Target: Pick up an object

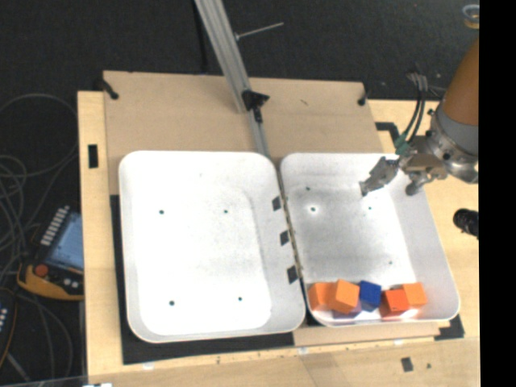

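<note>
Blocks along right bin (427, 240) near edge: orange block (336, 295), blue block (370, 293), second orange block (401, 298), touching in row. Gripper (396, 181) above same bin's far right part, well apart from blocks, fingers spread, nothing between. Left bin (141, 216) beside right bin.

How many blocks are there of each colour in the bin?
All sit along the near edge of the right bin.
Orange blocks: 4
Blue blocks: 1
Total: 5
A purple bit seems to peek out under the left orange ones, too hidden to count.
</note>
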### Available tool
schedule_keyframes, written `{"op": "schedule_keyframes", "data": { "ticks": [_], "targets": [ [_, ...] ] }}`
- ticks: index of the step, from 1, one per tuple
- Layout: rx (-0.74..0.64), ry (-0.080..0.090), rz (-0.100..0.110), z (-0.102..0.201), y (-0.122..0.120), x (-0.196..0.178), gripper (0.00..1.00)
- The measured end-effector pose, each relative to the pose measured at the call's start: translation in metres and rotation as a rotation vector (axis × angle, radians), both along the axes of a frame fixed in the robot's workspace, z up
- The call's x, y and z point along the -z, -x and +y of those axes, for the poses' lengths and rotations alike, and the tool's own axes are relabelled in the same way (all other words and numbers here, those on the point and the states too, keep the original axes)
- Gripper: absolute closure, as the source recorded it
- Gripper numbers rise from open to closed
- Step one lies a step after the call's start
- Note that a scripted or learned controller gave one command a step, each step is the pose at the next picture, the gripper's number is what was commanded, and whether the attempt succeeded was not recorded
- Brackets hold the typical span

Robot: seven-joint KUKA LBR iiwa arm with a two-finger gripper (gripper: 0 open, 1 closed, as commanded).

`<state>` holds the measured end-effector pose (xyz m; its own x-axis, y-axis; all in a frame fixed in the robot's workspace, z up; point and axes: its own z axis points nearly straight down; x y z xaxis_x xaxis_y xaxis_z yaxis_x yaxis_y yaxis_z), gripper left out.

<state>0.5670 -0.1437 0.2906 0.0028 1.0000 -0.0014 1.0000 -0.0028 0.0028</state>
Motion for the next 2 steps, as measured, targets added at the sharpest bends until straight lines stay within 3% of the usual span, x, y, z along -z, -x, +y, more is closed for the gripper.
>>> {"op": "schedule_keyframes", "data": {
  "ticks": [1,2],
  "targets": [
    [-0.007,-0.005,0.012,0.062,0.06,0.098,0.0],
    [-0.009,-0.003,-0.001,0.105,0.082,0.062,0.0]
  ]
}}
